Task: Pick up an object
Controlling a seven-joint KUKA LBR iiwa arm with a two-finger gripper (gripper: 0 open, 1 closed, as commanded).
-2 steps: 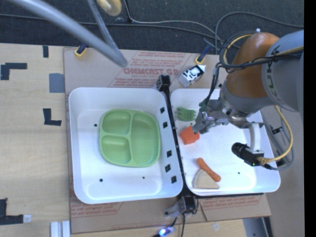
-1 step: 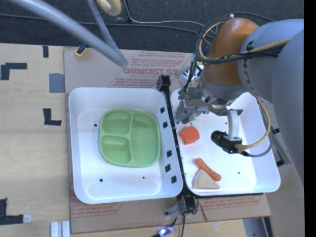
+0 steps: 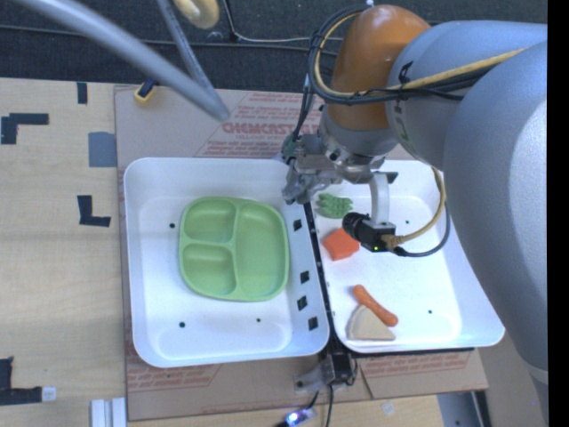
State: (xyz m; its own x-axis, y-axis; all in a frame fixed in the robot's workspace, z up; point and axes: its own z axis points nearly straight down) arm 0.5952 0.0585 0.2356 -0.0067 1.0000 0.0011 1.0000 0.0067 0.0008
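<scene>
My grey arm casing [image 3: 498, 123] looks like smooth painted metal or hard plastic, semi-gloss, with soft highlights. My orange wrist band [image 3: 378, 52] is glossy, smooth plastic. My gripper [image 3: 302, 185] looks dull grey metal with black parts; finer detail is too small to tell. The two shallow white bins [image 3: 147, 238] [image 3: 462, 323] are smooth plastic, slightly shiny. The pale green divided plate [image 3: 233, 247] is matt, smooth plastic. The orange block [image 3: 340, 244] and small orange carrot-shaped piece [image 3: 375, 306] look like matt plastic; the beige wedge [image 3: 368, 327] is matt too. The bench top [image 3: 49, 265] is light wood, flat finish, with brown printed cardboard [image 3: 258, 123] under the bins.
</scene>
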